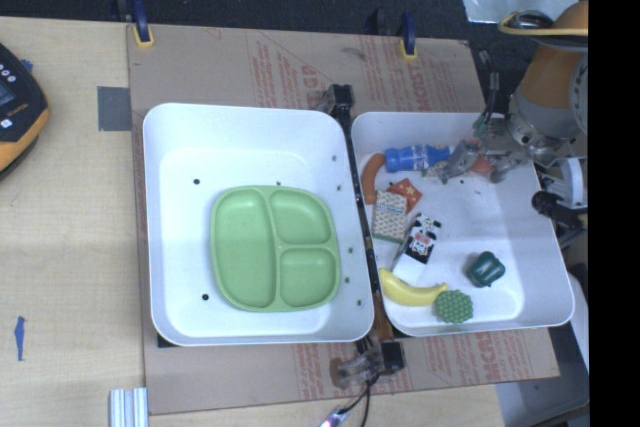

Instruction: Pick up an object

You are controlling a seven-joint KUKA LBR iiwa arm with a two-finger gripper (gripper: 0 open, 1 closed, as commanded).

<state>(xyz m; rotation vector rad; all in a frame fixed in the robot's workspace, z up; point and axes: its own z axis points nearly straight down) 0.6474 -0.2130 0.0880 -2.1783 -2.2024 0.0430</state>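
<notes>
The right bin [535, 245] holds several small things: a blue bottle-like toy [413, 157], an orange sausage [371, 174], a small printed packet [389, 214], a black-and-white carton [418, 247], a yellow banana [410, 291], a green bumpy ball [453, 306] and a dark green pepper [485, 269]. My gripper [470, 161] hangs low over the far part of that bin, just right of the blue toy. The arm's wrist [545, 105] reaches in from the right.
The left bin [170, 215] holds a light green divided plate [275, 248]. A yellow and black device [15, 115] lies at the bench's left edge. Blue clamps [140, 20] pin the cardboard at the back.
</notes>
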